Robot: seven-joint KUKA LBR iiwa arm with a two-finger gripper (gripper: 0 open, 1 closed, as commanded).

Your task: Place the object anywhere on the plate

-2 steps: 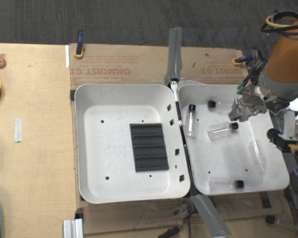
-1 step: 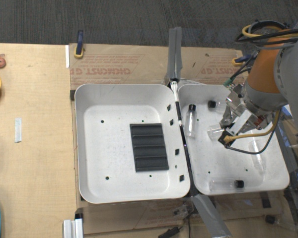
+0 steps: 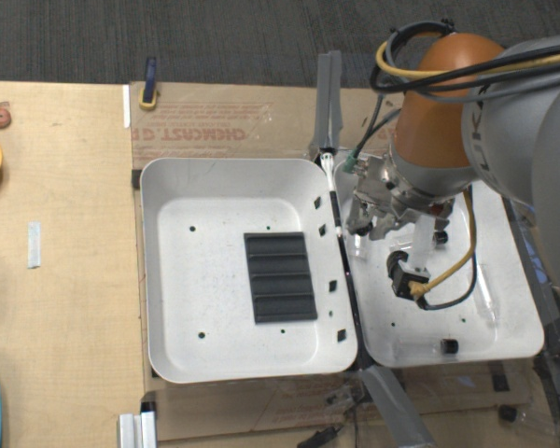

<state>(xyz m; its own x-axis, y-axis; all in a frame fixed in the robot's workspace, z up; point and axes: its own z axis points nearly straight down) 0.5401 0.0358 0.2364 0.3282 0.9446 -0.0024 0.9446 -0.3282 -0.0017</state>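
The arm [image 3: 485, 110] comes in from the right and hangs over the right bin [image 3: 504, 329], near its upper left corner. Its gripper [image 3: 369, 217] sits just beside the wall shared with the left bin [image 3: 168, 278]; from here I cannot tell what state it is in, since the wrist hides it. In the left bin lies a black ribbed plate [image 3: 280, 276] (flat, a little right of centre), well apart from the gripper. A yellow cable [image 3: 448, 278] loops down over the right bin's floor.
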